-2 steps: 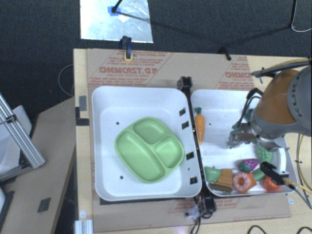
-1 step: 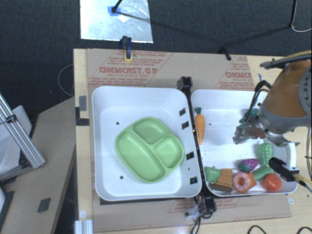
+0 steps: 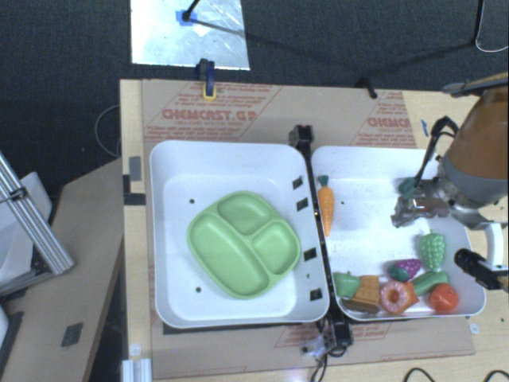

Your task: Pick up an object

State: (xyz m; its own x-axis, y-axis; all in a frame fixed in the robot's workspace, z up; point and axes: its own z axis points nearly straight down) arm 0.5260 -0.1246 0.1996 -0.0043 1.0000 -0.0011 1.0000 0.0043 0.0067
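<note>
Several toy foods are crowding the right bin (image 3: pixel 358 181). We are targeting the light, stiff carrot (image 3: pixel 325 203) mid-body; the gripper's (image 3: pixel 407 213) state we cannot tell.

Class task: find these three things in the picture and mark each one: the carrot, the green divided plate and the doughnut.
carrot (image 3: pixel 325 203), camera view, middle of its orange body
green divided plate (image 3: pixel 231 252), camera view, floor of its large compartment
doughnut (image 3: pixel 394 296), camera view, on its pink iced ring

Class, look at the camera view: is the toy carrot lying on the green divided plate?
No, the carrot lies in the right bin by the divider, while the green plate sits in the left bin.
</note>
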